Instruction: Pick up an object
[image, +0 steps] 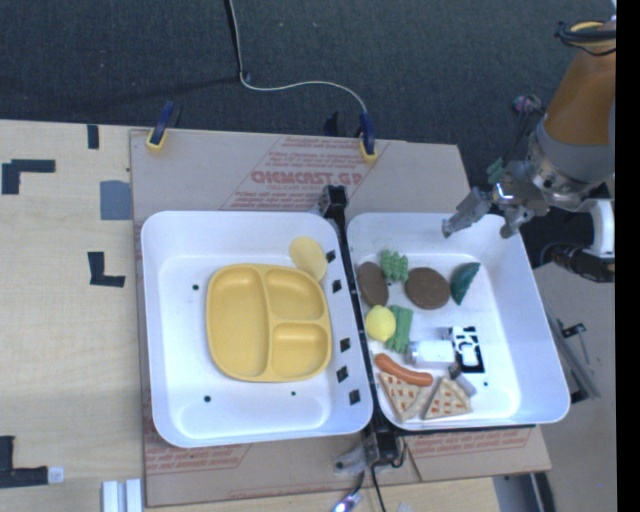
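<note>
end effector (482, 217) hangs with fingers spread above right bin (535, 330); hot dog (403, 371) lies pointing lower right.

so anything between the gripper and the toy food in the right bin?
Nothing visible. The gripper hangs over the right bin's upper right rim, with nothing between its open fingers. The nearest items, the teal piece and the brown patty, lie uncovered below it, only bare bin floor between.
</note>
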